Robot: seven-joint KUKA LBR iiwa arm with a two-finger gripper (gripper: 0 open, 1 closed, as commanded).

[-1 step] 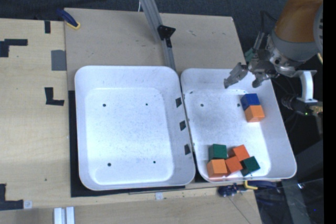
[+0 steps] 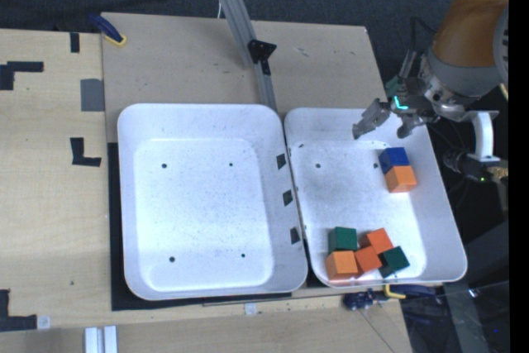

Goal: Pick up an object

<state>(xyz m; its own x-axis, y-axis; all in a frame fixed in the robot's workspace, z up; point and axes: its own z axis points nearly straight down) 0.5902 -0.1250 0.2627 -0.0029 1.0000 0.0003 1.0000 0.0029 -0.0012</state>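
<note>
Two-finger jaws (image 2: 387, 121) stand spread and empty, poised just above the small blue plastic cube (image 2: 393, 156), which touches an orange cube (image 2: 401, 178); likely lining up a grasp.

The arm (image 2: 467, 37) reached in from the right, its gripper (image 2: 387, 121) spread open with nothing between the fingers (image 2: 366, 123).

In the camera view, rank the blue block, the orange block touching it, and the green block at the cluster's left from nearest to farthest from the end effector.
1. Blue block, just below the end effector, right bin's upper part.
2. Orange block, directly below the blue one.
3. Green block, near the bin's lower edge.
</note>
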